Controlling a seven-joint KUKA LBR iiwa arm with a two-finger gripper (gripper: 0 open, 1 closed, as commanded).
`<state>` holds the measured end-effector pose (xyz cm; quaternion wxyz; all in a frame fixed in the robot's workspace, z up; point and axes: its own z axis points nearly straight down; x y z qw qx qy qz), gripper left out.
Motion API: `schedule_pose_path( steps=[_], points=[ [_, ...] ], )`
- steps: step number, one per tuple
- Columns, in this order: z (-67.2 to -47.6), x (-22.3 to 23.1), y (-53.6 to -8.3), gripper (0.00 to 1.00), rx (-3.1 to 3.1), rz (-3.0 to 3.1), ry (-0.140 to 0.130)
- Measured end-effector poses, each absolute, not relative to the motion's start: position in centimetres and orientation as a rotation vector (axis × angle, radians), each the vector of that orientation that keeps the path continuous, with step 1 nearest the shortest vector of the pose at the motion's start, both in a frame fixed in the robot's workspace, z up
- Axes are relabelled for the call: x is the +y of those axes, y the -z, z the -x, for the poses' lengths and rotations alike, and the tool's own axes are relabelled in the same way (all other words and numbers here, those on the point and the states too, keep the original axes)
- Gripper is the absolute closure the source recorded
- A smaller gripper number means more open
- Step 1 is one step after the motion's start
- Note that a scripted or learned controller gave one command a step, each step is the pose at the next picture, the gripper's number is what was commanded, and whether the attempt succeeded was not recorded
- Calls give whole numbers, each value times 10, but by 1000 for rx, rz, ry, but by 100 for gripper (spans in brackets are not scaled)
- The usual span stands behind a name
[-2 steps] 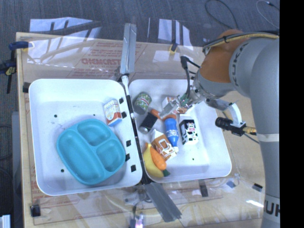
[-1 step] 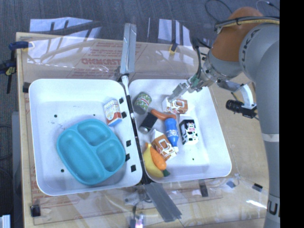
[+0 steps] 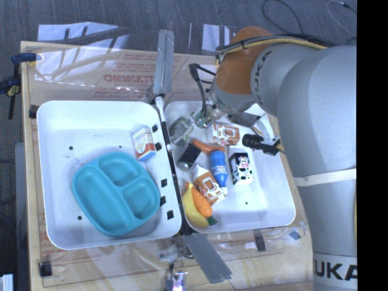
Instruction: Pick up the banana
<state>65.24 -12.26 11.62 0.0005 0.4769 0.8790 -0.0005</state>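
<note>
Claw (image 3: 200, 119) over right bin (image 3: 276, 208), wooden bench (image 3: 79, 71)

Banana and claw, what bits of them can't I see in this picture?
- Banana, camera view: most of it is hidden under the carrot and the snack packet.
- Claw, camera view: the arm's orange wrist covers it, so open or shut is unclear.
- Milk carton print: too small to read.
</note>
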Motion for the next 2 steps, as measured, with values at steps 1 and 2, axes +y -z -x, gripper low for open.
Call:
schedule_pose_path(
  steps=[1, 2],
  points=[
    [-622, -182, -105, 0, 2788, -1425, -21],
    [-660, -198, -102, 0, 2815, -1384, -4]
  ],
)
